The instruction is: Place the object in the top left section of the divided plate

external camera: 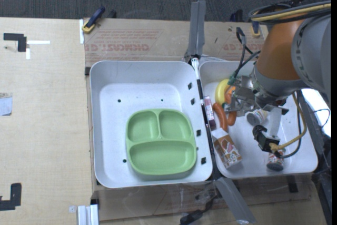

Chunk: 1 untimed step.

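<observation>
A green divided plate (129, 140) lies in the left white bin (105, 113), with two small sections at its far side and one large section at its near side; all three are bare. My gripper (236, 100) hangs low over the right bin (300, 166), at a cluster of toy foods. A yellow piece (223, 89) and an orange-red piece (221, 116) lie right against it on its left. The wrist covers the spot where gripper and foods meet.
In the right bin also lie a brown carton (228, 150), a red-pink packet (208, 111) by the dividing wall, a small can (275, 162) near the front and a pale cylinder (257, 116). Cables loop off the arm over that bin.
</observation>
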Each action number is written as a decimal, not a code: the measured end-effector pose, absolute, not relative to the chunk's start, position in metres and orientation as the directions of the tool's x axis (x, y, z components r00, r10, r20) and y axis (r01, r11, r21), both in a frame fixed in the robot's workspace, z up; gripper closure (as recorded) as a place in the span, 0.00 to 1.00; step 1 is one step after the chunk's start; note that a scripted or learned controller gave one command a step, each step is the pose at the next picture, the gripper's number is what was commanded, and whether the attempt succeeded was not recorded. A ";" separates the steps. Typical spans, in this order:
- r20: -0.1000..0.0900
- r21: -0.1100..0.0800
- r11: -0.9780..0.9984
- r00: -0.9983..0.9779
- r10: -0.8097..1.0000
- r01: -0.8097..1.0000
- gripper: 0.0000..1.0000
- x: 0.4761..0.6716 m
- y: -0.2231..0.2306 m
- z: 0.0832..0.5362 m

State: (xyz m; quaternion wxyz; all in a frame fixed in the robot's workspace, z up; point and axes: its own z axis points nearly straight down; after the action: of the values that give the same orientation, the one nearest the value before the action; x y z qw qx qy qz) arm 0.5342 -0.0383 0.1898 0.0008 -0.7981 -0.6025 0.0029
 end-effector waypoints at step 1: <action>-0.006 -0.008 -0.273 0.273 0.962 0.962 1.00 0.534 -0.039 0.198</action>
State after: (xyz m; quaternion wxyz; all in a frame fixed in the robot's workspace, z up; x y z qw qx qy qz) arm 0.5342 -0.0389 0.1976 0.0014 -0.7977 -0.6030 0.0046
